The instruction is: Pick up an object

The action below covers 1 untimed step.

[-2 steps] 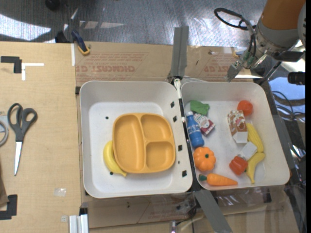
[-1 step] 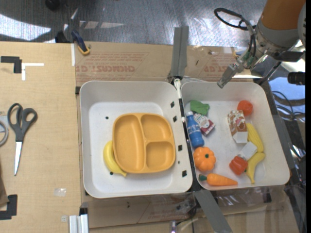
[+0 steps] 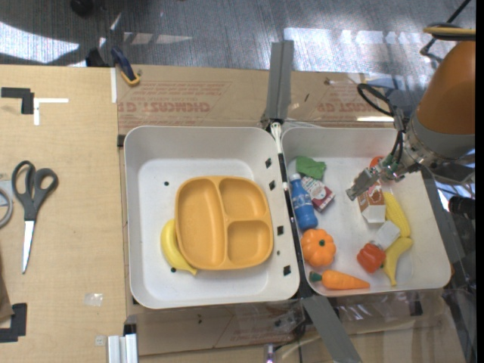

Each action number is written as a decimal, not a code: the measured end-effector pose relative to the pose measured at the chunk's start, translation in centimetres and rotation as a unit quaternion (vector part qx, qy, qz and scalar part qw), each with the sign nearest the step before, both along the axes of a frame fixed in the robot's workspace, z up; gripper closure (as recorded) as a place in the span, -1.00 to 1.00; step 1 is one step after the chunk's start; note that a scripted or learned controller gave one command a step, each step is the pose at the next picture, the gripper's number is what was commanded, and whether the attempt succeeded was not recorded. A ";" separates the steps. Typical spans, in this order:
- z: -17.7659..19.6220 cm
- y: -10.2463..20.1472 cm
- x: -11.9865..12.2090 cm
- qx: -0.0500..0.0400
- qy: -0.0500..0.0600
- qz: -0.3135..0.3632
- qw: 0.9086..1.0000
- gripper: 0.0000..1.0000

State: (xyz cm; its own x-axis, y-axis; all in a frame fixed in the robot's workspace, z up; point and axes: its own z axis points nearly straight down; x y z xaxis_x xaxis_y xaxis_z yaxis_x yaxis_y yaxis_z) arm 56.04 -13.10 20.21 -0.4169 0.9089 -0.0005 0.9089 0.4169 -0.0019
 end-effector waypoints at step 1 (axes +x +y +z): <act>-9.9 -3.9 2.6 -0.001 -0.002 -0.044 0.999 -1.00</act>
